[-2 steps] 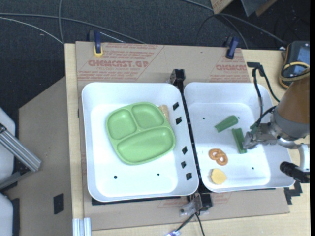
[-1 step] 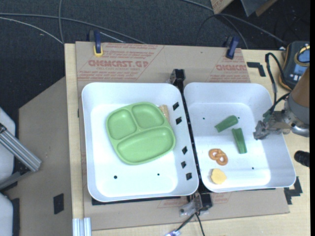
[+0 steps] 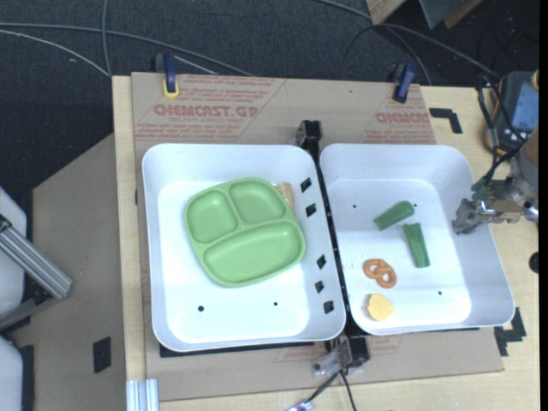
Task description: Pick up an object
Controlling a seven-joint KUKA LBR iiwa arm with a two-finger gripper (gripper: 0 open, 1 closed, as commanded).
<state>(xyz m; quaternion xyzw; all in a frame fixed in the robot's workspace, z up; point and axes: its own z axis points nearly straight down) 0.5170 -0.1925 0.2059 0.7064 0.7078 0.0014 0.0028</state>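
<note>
The left bin (image 3: 171,229) carries a green divided plate (image 3: 245,230). In the right bin (image 3: 479,264), two green sticks (image 3: 406,229) lie mid-floor; pretzel (image 3: 379,271) and yellow piece (image 3: 380,307) near its front edge. The gripper (image 3: 469,215) hangs at the right wall (grip unreadable); I'd centre squarely over one stick before descending.

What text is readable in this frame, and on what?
"CHEMCAST GP" in red on the board behind the left bin.
The same red print on the board behind the right bin, around; too blurred to read in full.
Smaller red lines above both prints: too small to read.
</note>
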